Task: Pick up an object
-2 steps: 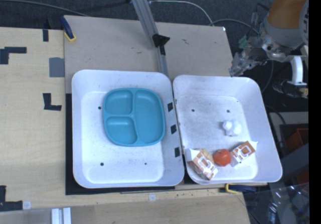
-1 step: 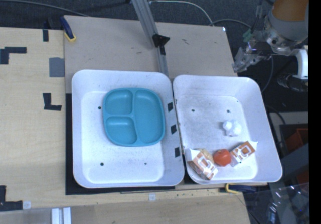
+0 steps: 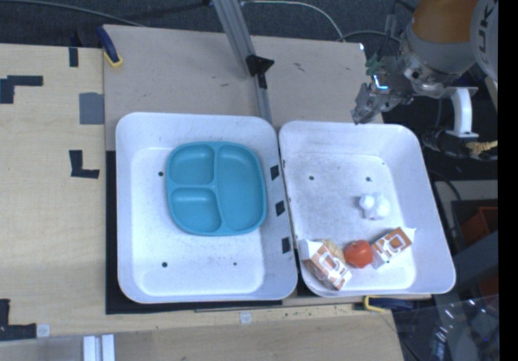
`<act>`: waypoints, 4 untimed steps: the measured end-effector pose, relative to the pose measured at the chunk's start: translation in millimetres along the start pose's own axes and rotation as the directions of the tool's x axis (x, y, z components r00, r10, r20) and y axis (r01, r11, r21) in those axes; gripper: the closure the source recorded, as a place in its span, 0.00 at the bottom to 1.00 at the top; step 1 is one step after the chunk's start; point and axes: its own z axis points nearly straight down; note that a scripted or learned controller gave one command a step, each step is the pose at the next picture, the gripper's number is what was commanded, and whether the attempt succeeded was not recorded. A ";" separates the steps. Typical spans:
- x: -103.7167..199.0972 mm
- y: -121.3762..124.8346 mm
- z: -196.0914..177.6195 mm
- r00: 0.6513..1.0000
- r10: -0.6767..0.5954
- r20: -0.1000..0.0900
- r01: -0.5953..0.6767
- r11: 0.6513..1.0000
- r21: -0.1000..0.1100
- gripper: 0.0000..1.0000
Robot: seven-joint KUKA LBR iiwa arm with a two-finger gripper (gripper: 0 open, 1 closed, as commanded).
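Note:
In the right bin [image 3: 405, 145] lie a small white lump [image 3: 371, 205], a red ball [image 3: 358, 253], an orange-and-white packet [image 3: 392, 244] to its right and another orange-and-white packet [image 3: 328, 264] at the near left corner. My gripper [image 3: 368, 104] hangs above the bin's far rim, well away from all of them, with nothing seen between its fingers.
The left bin [image 3: 137, 214] holds a blue divided plate [image 3: 216, 188]. A grey metal pole [image 3: 235, 19] slants down to the seam between the bins at the far side. Cables run behind the bench at the upper right.

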 end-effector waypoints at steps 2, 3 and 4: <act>96.1 -30.2 5.8 1.000 0.000 0.000 0.000 1.000 0.002 1.00; 139.9 -53.2 26.4 1.000 0.000 0.001 0.000 1.000 0.004 1.00; 187.6 -70.5 32.4 1.000 -0.001 0.000 0.001 1.000 0.003 1.00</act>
